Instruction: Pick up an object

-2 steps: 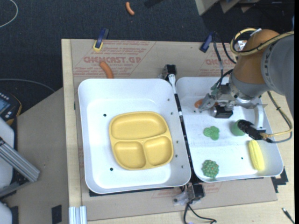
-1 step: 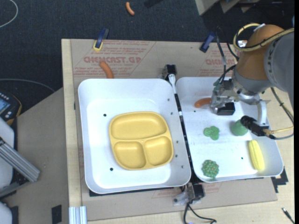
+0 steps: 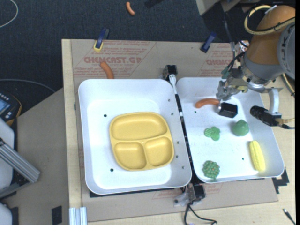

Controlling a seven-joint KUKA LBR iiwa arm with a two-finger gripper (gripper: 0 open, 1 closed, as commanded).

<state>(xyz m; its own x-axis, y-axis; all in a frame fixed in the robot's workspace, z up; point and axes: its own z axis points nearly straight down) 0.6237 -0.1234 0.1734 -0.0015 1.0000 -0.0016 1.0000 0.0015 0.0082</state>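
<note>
Arm reaches in over the right bin [image 3: 276,159], wrist angled down toward its far half. Gripper [image 3: 226,96] hangs low just above the bin floor, with a small black block [image 3: 228,109] directly beneath or in front of it. I cannot tell whether that block is part of the tool or a loose thing, and I cannot tell how the tool is set, open or closed: the wrist housing and cables cover it.

Nearest candidate for pickup: an orange sausage [image 3: 206,103], lying flat just to the left of the gripper, near but apparently not touching. Nothing looks lifted.

Further from the tool, toward the near edge of the same bin: a green ball [image 3: 241,128] just below the gripper, a small broccoli piece [image 3: 212,133], a larger broccoli piece [image 3: 211,169], and a corn cob [image 3: 257,155] by the near right wall. Spread apart, likely so each can be taken singly.

Well left of the tool, the other bin [image 3: 93,97] holds a yellow divided plate [image 3: 140,140], lying flat.

Judgement: approach stage, grasp not yet made.
</note>
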